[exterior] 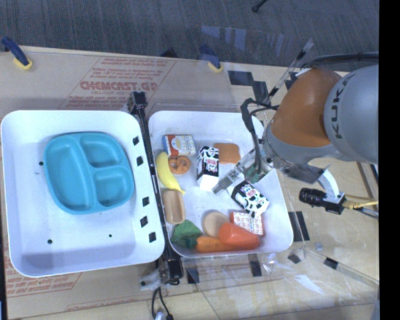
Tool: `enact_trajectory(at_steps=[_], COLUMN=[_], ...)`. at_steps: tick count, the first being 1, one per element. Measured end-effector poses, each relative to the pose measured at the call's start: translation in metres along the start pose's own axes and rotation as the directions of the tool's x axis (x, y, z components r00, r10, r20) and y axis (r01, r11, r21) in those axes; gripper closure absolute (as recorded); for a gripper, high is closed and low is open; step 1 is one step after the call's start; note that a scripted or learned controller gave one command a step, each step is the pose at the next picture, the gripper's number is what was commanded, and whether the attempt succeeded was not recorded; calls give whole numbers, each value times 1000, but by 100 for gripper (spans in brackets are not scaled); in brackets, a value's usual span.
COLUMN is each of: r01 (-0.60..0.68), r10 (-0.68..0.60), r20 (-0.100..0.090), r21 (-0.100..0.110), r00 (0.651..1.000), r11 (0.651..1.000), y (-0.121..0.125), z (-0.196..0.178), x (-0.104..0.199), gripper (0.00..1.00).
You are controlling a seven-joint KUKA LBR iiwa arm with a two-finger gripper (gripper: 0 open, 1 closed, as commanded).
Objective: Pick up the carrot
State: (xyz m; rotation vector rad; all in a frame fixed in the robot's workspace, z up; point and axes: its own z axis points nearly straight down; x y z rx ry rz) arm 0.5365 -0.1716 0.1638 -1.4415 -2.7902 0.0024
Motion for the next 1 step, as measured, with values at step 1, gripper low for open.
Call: enact_trajectory(at_steps=[1], r01=[-121], r10=[121], r20=[2], r21=[-1], r00=[993], r11=[993], y=[2], z=[11], x=[-46], gripper=[0])
